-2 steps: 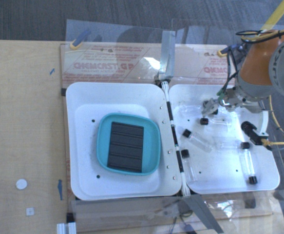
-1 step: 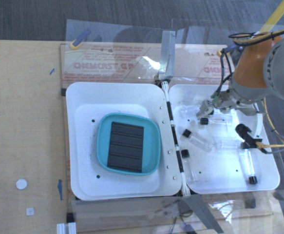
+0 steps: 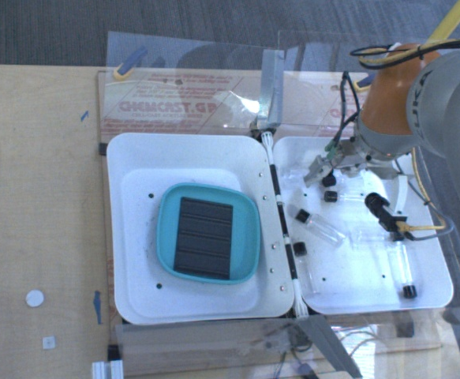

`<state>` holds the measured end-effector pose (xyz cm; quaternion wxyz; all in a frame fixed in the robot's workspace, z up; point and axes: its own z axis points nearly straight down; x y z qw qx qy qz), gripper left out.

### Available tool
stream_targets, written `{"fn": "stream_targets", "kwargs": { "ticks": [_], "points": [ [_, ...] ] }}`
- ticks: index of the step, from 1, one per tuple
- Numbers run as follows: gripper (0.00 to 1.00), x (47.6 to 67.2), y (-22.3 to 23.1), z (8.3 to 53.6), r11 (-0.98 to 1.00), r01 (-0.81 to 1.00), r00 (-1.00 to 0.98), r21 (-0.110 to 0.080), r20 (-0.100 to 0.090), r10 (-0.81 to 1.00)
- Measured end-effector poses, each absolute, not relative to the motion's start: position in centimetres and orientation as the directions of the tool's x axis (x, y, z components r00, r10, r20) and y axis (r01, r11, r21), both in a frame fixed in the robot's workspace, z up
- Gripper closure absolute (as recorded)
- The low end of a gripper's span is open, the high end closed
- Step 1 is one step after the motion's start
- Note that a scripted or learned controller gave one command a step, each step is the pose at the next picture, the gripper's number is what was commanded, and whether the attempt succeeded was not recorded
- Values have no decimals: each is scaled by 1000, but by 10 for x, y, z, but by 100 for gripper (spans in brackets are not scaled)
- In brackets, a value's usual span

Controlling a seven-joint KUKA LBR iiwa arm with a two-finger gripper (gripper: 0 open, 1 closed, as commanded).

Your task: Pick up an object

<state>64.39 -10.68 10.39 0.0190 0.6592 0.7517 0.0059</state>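
Observation:
My gripper (image 3: 327, 174) hangs low over the upper left part of the right bin (image 3: 439, 290), under the orange-banded wrist. Two small black pieces (image 3: 331, 197) lie just below it. A clear tube with a black cap (image 3: 318, 225) lies in the bin's left part, below the gripper. A second clear tube with a black cap (image 3: 402, 271) lies near the lower right corner. The left bin (image 3: 127, 212) holds a teal dish (image 3: 166, 212) with a dark ridged block (image 3: 205, 237) lying in it.
A small black piece (image 3: 299, 248) sits at the rim between the two bins. A clear plastic sheet (image 3: 182, 101) stands behind the bins. The wooden bench (image 3: 32, 196) stretches out to the left, with a small white disc (image 3: 35, 298) on it.

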Motion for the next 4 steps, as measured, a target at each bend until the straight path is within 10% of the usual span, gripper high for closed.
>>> {"fn": "stream_targets", "kwargs": {
  "ticks": [1, 2, 3, 4],
  "points": [
    [0, 614, -106, 89, 157, 988, -157, 8, -4, 988],
    [100, 615, -106, 100, 155, 988, -155, 13, -2, 988],
    [100, 647, -67, 186, 214, 977, -214, 3, -2, 977],
    [100, 668, -131, 90, 378, 926, -378, 4, -3, 926]
  ]
}}
